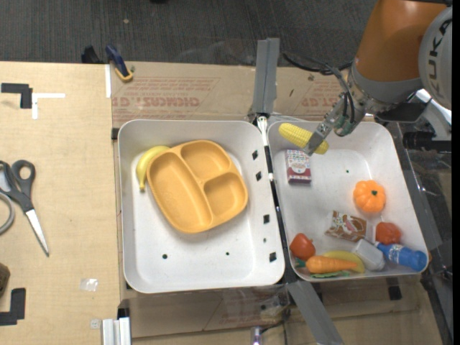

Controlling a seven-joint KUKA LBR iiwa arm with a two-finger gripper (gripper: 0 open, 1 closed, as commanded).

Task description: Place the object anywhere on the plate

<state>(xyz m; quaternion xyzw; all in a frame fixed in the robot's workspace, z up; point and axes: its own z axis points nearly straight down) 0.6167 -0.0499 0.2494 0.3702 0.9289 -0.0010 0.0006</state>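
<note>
The gripper (317,142) hung over the far left corner of the right bin (392,149), its fingers closed on a yellow corn cob (296,134). Just below sat a small red-and-white carton (298,167). An orange pumpkin (369,196), a tomato (302,246) and a carrot (334,264) lay nearer the front. In the left bin (136,250) rested a yellow divided plate (195,185), touching a banana (146,162) along its left rim.

orange plate (195,185), yellow corn (298,135), seemingly ridged
</note>
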